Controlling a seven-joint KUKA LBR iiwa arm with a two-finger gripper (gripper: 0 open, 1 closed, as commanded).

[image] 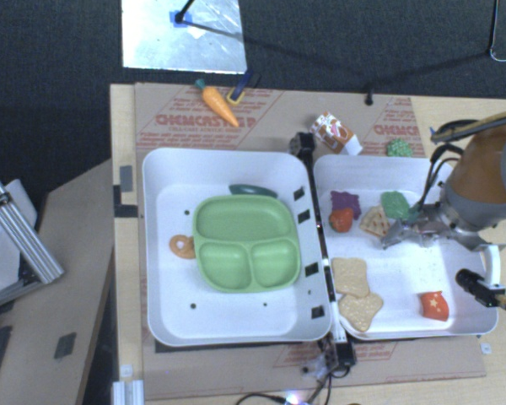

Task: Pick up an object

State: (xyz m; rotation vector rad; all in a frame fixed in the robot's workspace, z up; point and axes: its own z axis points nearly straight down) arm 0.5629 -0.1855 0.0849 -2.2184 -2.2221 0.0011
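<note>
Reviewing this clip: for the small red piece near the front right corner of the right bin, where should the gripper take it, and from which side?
Judging from this slanted view, come straight down on the red piece and close across its narrower body. It lies alone on the right bin floor, well apart from the crackers, but near the front wall, so a side approach looks cramped. The gripper sits farther back, by the green piece.

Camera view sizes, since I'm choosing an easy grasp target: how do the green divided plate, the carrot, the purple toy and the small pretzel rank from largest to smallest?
1. Green divided plate, by far the largest.
2. Carrot, long and thin, lying outside the bins.
3. Purple toy and pretzel look about alike; I would not rank them.
</note>
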